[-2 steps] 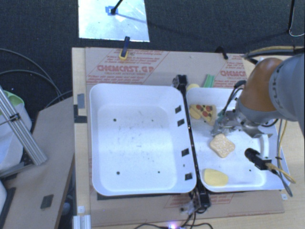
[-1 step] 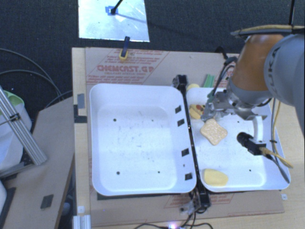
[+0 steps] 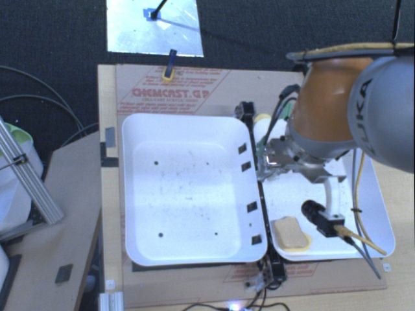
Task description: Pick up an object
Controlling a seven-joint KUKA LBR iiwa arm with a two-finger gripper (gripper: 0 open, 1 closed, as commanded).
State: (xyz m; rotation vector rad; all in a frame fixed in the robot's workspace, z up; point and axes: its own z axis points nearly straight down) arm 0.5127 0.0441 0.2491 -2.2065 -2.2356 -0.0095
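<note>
A tan, sponge-like block point(image 3: 290, 232) lies flat in the near left corner of the right bin point(image 3: 382, 235). A small pale yellow object point(image 3: 262, 118) peeks out at that bin's far left corner, partly hidden by the arm. My gripper point(image 3: 275, 158) hangs low over the left side of the right bin, close to the divider between the bins. It is between the two objects and touches neither as far as I can see. The grey and orange wrist hides most of the bin's far half.
The left bin point(image 3: 188, 190) sits beside the right one, with black clips along their shared wall. The brown bench board point(image 3: 175, 89) extends behind the bins. A metal plate point(image 3: 154, 18) lies farther back on the dark floor.
</note>
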